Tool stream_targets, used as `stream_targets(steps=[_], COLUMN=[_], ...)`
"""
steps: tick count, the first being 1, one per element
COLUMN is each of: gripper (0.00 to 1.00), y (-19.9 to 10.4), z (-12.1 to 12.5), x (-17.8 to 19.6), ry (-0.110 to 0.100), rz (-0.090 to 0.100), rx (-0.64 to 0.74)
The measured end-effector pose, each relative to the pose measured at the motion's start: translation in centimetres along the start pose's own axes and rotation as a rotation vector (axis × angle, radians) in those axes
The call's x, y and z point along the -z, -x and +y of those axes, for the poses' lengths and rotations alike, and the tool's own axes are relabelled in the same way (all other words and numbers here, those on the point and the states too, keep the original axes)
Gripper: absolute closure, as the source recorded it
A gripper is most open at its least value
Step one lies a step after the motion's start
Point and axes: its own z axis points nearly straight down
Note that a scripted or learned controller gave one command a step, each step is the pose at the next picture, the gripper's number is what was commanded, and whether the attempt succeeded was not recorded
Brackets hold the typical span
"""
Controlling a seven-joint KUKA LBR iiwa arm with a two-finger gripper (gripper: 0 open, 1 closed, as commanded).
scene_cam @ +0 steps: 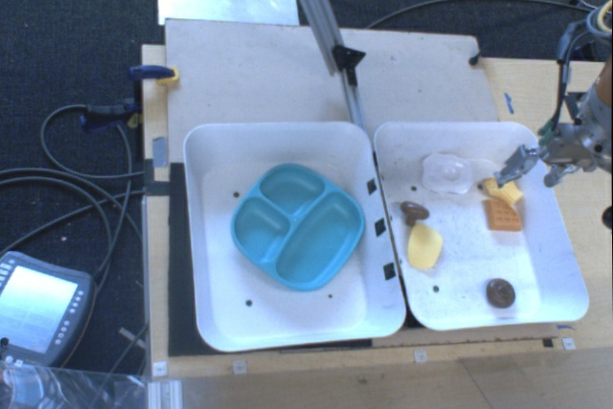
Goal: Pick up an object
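Observation:
The right bin (565, 287) holds several small objects: a clear plastic cup (446, 173), a small brown piece (414, 211), a yellow chunk (424, 247), an orange waffle-like block (503, 215), a small yellow piece (509, 193) and a round brown item (500, 292). My gripper (536, 170) hangs over the bin's far right side, just above and right of the small yellow piece and orange block. Its fingers stand apart, open, with nothing between them.
The left bin (215, 302) carries a blue divided plate (298, 225). A grey pole (316, 0) slants down to the gap between the bins. Cables and a teach pendant (38, 306) lie on the floor at left.

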Motion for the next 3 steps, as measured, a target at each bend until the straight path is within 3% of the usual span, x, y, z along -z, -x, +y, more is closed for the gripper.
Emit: stream_targets(steps=[1,3], gripper=[0.0,0.0], y=[0.0,0.7], z=[0.0,1.1], x=[0.0,-10.1], ry=[0.0,-0.004], rz=[0.0,0.0], rx=[-0.001,-0.006])
